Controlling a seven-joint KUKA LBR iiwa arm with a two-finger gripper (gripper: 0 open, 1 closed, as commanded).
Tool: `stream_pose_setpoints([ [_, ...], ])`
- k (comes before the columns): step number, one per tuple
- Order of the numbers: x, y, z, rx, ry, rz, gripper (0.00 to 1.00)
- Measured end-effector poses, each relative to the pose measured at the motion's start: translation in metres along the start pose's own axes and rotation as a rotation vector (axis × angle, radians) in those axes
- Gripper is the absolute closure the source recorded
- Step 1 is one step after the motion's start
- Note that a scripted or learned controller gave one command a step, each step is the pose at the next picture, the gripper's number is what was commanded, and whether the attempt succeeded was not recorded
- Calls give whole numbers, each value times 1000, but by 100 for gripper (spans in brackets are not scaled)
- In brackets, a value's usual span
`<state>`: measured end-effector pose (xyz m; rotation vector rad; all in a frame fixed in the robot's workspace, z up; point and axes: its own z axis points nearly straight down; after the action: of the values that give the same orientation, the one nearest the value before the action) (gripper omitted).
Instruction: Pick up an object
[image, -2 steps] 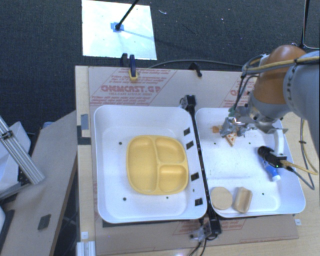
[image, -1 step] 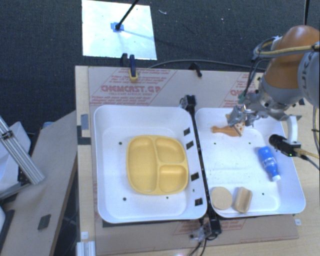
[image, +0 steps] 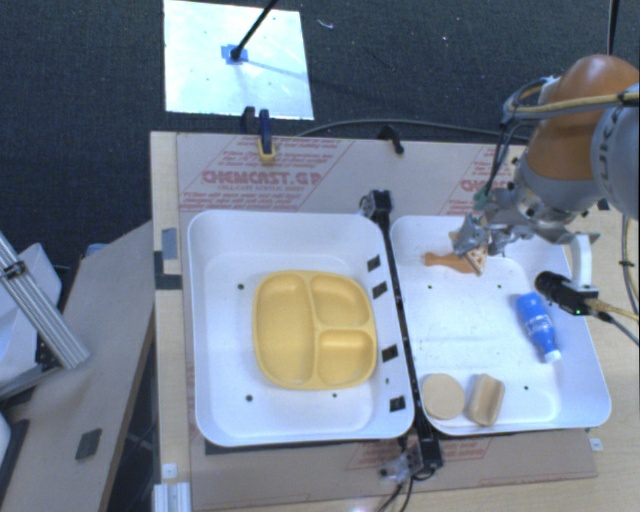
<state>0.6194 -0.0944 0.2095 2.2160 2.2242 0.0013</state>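
Hovering gripper (image: 474, 243) over orange pizza-slice toy (image: 452, 261) at right bin (image: 500, 400) top; can't tell grip state. Tip: drop straight, centre on slice, avoid bin wall.

Bright, even overhead light; soft, slightly blurred.

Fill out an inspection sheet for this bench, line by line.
Surface: bench bears a left bin and a right bin, side by side.
Job's things: yellow divided plate in the left bin; blue bottle, round tan piece, tan block and orange-brown piece in the right bin.
Clutter: nothing seen.
Gripper: gripper low over the right bin's far edge, by the orange-brown piece; finger state unclear.
Cables: several along the arm; black cable behind the bins.
Surroundings: dark floor, white sheet beyond the bench.
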Motion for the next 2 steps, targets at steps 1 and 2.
stream_pose_setpoints([
  [1, 59, 2, -13, -1, 3, -6, 100],
  [2, 115, 7, -5, 0, 3, -6, 100],
])
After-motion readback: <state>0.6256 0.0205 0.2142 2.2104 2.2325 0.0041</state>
